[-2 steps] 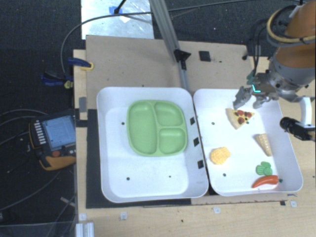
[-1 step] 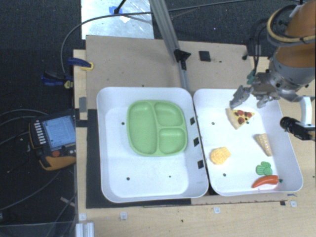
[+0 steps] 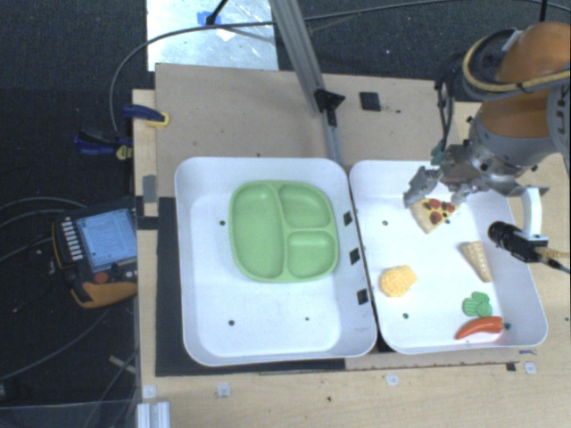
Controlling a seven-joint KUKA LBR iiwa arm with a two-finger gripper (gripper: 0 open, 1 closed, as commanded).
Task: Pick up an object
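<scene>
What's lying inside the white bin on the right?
The right bin holds a pizza slice toy, corn, a cone, a green vegetable and a sausage. The end effector covers the bin's upper corner.

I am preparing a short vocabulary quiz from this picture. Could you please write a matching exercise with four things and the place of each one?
Things:
1. green plate
2. pizza slice
3. corn
4. sausage

Places:
A. right bin, near its front right corner
B. left bin
C. right bin, close to its left wall
D. right bin, just below the gripper

Pairs: 1-B, 2-D, 3-C, 4-A
</scene>
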